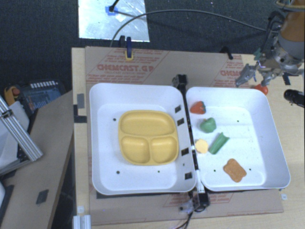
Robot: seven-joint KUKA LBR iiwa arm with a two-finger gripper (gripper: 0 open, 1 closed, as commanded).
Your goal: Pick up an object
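the cookie (pixel 234 170) lies nearest, low in the right bin (pixel 274 128), with a green pod (pixel 218 143), slanted up-right, just above it. the gripper (pixel 253 78) hangs past the bin's far rim, fingers spread wide, holding nothing; every object lies down-left of it.

A divided tray (pixel 145 142) lies in the left bin (pixel 102 99); the right bin (pixel 267 128) holds perhaps five small items.
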